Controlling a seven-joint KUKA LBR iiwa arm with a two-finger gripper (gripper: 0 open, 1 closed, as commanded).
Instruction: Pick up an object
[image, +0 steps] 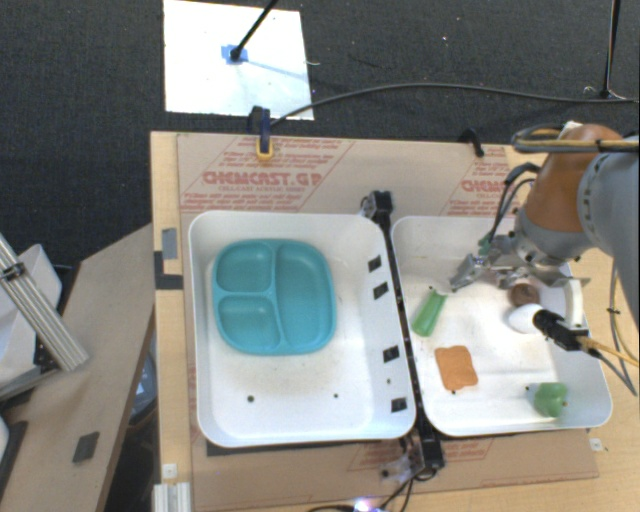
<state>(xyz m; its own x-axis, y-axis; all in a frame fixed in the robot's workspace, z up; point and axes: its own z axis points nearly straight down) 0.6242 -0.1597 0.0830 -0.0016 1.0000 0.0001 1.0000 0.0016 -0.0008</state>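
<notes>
In the right bin (590, 400) lie a green cylinder (428, 311) near the left wall, a flat orange piece (456, 367) toward the front, a small green lump (549, 398) at the front right, and a white rounded object (523, 319) beside a brown one (522, 294). My gripper (478, 270) hangs over the back middle of this bin, just right of and above the green cylinder and left of the brown object. Nothing is visibly held in it.
The left bin (200, 330) holds a teal divided plate (273, 296). A black hinge strip (392, 300) runs between the bins. Cables trail from the arm (570, 195) over the right bin's right side.
</notes>
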